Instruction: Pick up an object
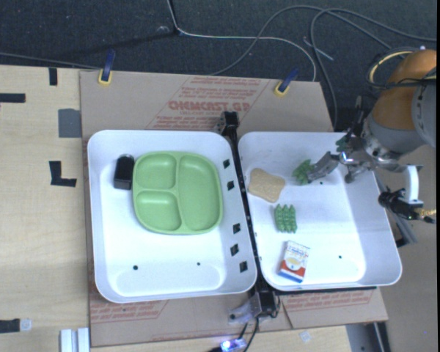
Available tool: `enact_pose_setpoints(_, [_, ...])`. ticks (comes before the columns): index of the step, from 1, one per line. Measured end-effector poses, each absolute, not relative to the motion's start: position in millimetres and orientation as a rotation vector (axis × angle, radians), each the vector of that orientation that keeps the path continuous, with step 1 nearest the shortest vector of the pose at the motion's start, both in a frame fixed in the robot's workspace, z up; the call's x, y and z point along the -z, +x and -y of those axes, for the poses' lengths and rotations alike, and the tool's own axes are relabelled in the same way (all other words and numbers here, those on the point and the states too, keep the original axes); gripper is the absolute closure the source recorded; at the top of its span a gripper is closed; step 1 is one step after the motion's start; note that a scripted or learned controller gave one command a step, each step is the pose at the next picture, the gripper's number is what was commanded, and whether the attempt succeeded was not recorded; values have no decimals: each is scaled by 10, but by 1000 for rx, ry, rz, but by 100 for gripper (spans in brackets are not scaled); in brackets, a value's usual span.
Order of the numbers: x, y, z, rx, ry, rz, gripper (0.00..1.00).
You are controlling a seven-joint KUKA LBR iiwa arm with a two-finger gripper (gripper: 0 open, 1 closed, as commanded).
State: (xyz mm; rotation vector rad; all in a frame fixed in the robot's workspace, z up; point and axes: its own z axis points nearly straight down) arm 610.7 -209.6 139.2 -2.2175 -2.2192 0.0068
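Observation:
My gripper [324, 164] reaches in from the right and hangs low over the back of the right bin [367, 226]. Its tip is right beside a small dark green piece [302, 171], touching or nearly touching it; I cannot tell which. A tan bread-shaped piece [266, 185] lies just left of that. A green ridged block [284, 217] sits in the bin's middle. A small red, white and blue carton [295, 261] lies near the front.
The left bin [110, 270] holds a light green divided plate [178, 193] and a small black block [124, 171] at the plate's left. A black divider [240, 204] runs between the bins. Cables [279, 28] lie behind the bench.

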Motion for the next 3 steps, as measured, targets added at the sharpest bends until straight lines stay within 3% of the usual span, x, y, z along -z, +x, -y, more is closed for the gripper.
enact_pose_setpoints(1, [-860, 6104, 2087, -4, -2219, 2224, 0])
enact_pose_setpoints(2, [-998, 6117, 2085, -1, -2220, 2227, 100])
enact_pose_setpoints(3, [-1620, 6087, 2119, 4, -2224, 2225, 100])
